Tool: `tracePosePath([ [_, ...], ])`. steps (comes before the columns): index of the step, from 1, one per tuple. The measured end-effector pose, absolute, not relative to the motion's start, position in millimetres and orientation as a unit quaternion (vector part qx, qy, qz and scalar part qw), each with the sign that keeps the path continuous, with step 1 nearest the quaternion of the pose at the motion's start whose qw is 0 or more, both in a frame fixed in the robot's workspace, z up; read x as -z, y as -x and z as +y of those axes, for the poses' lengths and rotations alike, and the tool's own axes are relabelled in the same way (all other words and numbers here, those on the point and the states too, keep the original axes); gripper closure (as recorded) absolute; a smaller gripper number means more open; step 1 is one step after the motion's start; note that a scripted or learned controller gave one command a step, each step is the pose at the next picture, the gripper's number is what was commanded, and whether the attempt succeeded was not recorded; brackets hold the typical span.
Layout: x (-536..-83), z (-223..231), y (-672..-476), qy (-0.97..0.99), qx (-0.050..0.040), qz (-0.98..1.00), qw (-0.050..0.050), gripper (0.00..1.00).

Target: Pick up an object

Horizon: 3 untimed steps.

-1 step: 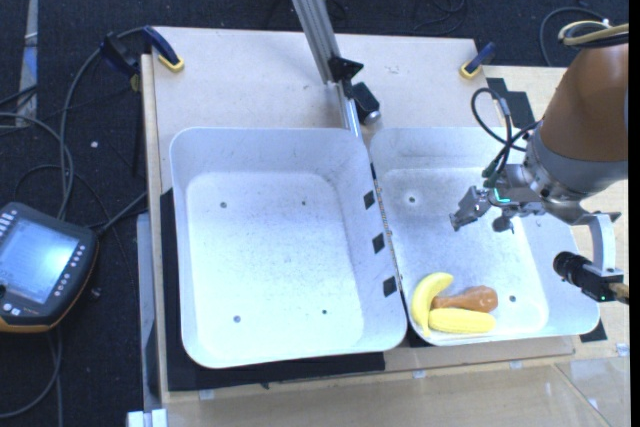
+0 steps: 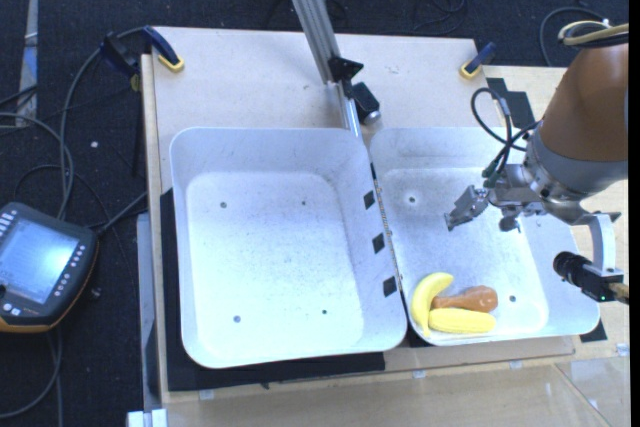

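Note:
Three objects lie together in the right bin [image 2: 520, 245] at its near edge: a curved yellow banana [image 2: 430, 292], an orange-brown carrot-like piece [image 2: 470, 298] just right of it, and a yellow oblong piece [image 2: 462, 321] in front of both. My gripper [image 2: 463, 209] hangs over the middle of the right bin, up and slightly right of the pile and apart from it. It looks open, with nothing between its fingers. The grey arm with its orange band [image 2: 600, 105] comes in from the right.
The left bin [image 2: 200, 175] sits beside the right one, their rims meeting at a ridge with black clips [image 2: 380, 240]. A slanted metal post [image 2: 315, 10] stands at the back centre. A teach pendant [image 2: 40, 265] lies off the bench at left.

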State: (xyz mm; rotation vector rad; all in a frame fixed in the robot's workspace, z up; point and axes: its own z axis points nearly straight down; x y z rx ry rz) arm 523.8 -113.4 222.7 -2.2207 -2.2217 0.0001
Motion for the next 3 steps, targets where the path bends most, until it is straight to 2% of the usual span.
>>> tracePosePath([
  [2,-128.5,-111.1,-510.9,0.707,-0.0013,-0.707,0.002,0.0],
  [3,-94.4,-111.1,-510.5,0.707,-0.0006,-0.707,0.001,0.0],
])
